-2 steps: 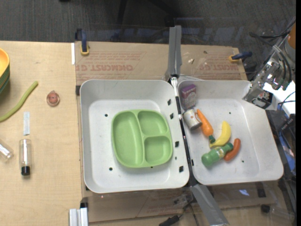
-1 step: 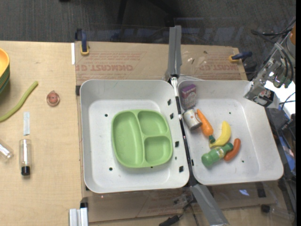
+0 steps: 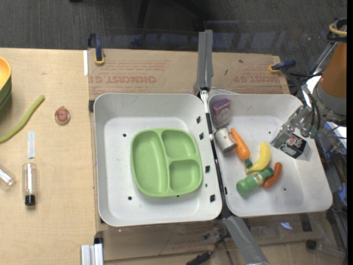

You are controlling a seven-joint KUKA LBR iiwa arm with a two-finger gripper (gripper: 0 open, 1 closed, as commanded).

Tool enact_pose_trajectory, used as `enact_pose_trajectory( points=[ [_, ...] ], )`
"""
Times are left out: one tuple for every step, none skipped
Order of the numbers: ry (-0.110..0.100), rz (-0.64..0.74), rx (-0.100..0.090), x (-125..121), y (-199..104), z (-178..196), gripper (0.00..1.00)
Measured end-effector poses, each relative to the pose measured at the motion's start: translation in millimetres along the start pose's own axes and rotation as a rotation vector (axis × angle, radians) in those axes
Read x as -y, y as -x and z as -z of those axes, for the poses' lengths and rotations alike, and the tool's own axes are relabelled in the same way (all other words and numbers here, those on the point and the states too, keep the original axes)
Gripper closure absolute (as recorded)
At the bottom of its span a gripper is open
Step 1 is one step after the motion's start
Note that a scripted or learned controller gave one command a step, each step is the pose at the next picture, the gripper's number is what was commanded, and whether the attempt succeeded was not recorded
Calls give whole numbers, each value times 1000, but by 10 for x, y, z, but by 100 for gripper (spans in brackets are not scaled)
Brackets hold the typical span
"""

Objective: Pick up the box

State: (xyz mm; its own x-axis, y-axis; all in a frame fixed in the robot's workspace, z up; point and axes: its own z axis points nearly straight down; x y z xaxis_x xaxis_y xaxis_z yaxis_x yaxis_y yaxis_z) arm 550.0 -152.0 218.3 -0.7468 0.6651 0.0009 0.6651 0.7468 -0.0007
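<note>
The purple box [image 3: 221, 112] stands upright in the right bin's [image 3: 287, 200] far left corner, just beyond a small can [image 3: 224, 139]. Well to the box's right, the gripper [image 3: 295, 134] hangs over the bin's right side; its opening cannot be told, and nothing shows between its tips.
</note>
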Motion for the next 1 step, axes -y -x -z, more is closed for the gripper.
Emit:
enact_pose_trajectory(
  points=[
    [0,-122,1,-881,-627,-101,100]
  ],
)
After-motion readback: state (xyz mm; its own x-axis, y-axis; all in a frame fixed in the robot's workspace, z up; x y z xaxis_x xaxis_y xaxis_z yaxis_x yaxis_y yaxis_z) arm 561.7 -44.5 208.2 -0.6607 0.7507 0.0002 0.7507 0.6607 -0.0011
